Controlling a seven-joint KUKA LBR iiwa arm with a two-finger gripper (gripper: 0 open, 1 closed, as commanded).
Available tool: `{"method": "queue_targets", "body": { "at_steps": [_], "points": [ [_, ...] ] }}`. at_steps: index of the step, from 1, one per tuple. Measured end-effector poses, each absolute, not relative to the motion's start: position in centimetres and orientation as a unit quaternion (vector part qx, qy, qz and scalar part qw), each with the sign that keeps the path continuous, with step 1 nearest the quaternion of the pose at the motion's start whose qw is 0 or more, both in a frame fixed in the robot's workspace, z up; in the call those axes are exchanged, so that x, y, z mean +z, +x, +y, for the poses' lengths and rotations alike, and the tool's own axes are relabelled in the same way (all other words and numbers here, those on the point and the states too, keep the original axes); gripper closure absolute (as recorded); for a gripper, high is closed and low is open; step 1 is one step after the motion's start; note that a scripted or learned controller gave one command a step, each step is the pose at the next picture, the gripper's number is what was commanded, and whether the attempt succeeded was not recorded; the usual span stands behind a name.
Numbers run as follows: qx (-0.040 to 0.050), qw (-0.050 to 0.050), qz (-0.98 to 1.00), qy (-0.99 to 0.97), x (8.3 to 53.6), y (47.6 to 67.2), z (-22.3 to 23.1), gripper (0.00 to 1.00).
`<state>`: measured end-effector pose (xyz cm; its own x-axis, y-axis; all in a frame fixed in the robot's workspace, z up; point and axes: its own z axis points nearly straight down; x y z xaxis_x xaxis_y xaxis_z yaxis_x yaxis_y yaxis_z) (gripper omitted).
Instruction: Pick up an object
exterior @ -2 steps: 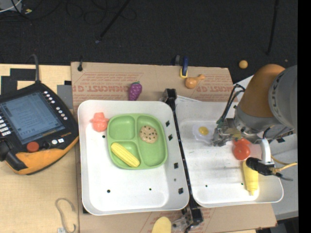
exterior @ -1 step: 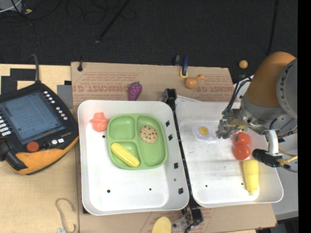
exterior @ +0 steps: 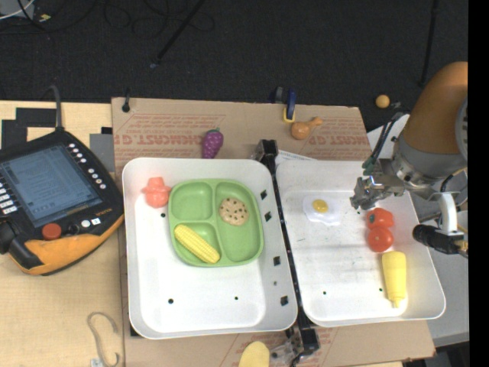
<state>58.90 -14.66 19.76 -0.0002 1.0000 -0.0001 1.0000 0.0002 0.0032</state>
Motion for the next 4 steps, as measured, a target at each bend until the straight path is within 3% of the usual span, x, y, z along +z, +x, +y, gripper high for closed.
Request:
{"method": "queue_targets", "body": {
  "at_steps": [1, 4],
  "points": [
    [0.0008, 0.001, 0.707, 0.707, 23.0, 58.9, -14.7, 1.0],
    [-0.0009, -0.003, 0.708, 0.706, 23.0, 54.1, -1.0, 1.0]
  ]
}}
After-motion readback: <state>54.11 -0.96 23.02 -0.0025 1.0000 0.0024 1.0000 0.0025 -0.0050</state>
